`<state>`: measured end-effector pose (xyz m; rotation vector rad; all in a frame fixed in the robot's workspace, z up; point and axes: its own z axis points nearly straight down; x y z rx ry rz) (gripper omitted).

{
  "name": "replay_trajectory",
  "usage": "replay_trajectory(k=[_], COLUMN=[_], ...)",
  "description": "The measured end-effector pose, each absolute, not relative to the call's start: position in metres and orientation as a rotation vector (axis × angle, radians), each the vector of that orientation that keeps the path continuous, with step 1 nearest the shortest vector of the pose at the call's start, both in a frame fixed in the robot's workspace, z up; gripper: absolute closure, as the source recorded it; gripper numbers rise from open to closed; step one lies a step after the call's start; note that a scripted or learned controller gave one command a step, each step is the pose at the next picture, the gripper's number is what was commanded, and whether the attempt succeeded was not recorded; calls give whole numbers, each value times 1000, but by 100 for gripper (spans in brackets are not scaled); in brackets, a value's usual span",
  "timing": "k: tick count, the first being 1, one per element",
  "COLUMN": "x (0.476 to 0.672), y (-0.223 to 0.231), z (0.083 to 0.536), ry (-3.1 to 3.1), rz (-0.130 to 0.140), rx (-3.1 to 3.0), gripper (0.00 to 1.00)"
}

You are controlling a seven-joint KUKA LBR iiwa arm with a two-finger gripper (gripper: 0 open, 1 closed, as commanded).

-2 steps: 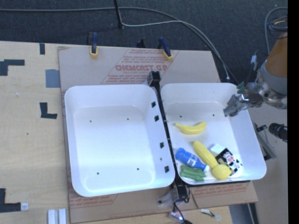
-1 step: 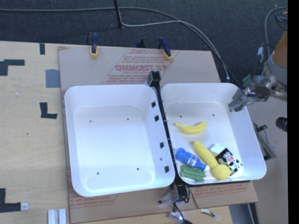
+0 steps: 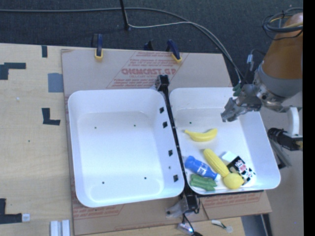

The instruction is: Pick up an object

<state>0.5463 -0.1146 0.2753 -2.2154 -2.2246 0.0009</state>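
Note:
My gripper [image 3: 229, 114] hangs over the right bin [image 3: 197, 98], near its upper right part, pointing down and to the left. Nothing shows between its fingers. Below and left of it lies a yellow banana [image 3: 202, 134]. Further toward the front of the bin sit a blue bottle-like object [image 3: 199, 167], a yellow corn cob [image 3: 215, 162], a green pepper-like object [image 3: 203, 183], a yellow lemon [image 3: 233, 181] and a small black and white box [image 3: 239, 166].
The left bin [image 3: 118, 146] stands beside the right one, joined by a black divider strip [image 3: 170, 136]. Both rest on a cardboard sheet [image 3: 138, 68] held by two clamps at the back. A cable runs across the back.

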Motion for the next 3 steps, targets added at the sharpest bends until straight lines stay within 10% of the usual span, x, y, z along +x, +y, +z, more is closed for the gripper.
replay_trajectory(k=[3], x=[542], y=[32], z=[243], ry=[-2225], rz=[1], rx=[-2215], gripper=[100])
